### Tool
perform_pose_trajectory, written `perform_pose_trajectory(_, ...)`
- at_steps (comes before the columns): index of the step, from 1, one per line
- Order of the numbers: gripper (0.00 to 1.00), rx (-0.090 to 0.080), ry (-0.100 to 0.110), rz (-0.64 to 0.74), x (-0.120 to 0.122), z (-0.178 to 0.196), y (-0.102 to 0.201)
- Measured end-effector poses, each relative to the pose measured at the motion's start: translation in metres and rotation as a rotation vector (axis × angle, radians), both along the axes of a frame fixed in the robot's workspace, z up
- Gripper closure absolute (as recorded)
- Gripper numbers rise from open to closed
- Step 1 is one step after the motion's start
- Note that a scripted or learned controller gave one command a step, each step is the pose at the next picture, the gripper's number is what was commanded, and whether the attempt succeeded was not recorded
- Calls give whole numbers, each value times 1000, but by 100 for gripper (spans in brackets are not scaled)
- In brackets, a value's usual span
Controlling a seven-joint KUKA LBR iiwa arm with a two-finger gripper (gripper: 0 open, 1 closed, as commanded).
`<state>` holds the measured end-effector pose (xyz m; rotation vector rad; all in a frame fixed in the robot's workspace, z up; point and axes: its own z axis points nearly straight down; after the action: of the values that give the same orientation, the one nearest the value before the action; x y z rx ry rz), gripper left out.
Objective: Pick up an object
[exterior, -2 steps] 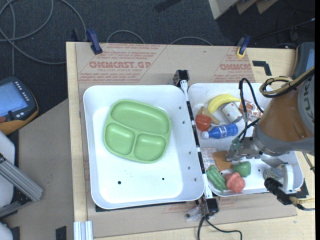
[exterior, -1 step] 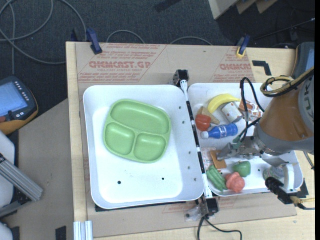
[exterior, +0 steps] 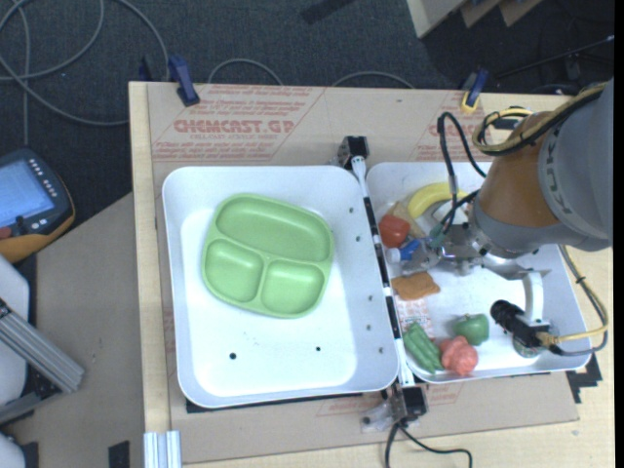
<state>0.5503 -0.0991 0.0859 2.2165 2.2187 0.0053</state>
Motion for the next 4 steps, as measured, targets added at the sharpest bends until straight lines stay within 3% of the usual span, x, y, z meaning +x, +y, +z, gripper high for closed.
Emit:
perform_pose_trajectory(1,0,2,9,0,69,0,-23)
perform_pose_trajectory(2,0,1,51,3,107,-6,1)
perform_pose_trajectory(3,0,1,9,-2,87,-1,-33)
perform_pose_trajectory(4,100,-1,8,1,88,9,-33)
